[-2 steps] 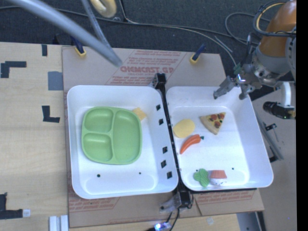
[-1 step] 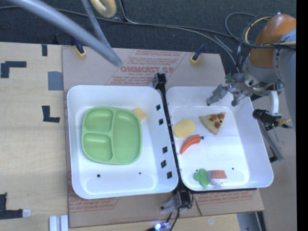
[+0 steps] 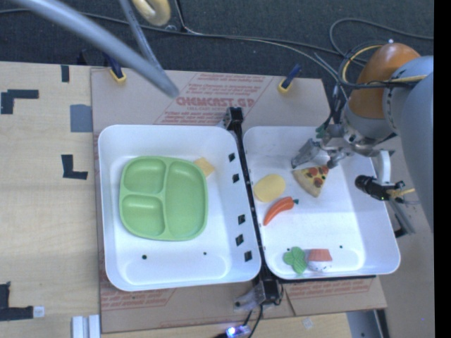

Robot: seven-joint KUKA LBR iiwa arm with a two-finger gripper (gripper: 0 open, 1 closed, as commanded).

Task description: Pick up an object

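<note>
One gripper [image 3: 318, 158], jaw state untellable, poised over pizza slice [image 3: 311, 179] near right bin's [image 3: 373, 255] far edge; needs descent.

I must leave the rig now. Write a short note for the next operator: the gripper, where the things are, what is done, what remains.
Gripper: low in the right bin, right over the pizza slice. Whether its fingers are open or shut cannot be seen from here.
Right bin: pizza slice near the top, yellow piece and carrot by the divider, broccoli and a red-and-white piece near the front edge.
Left bin: green tray, small yellow piece at its corner.
Done: the arm is at the slice. Nothing looks lifted.
Left: grip one thing and raise it.
</note>
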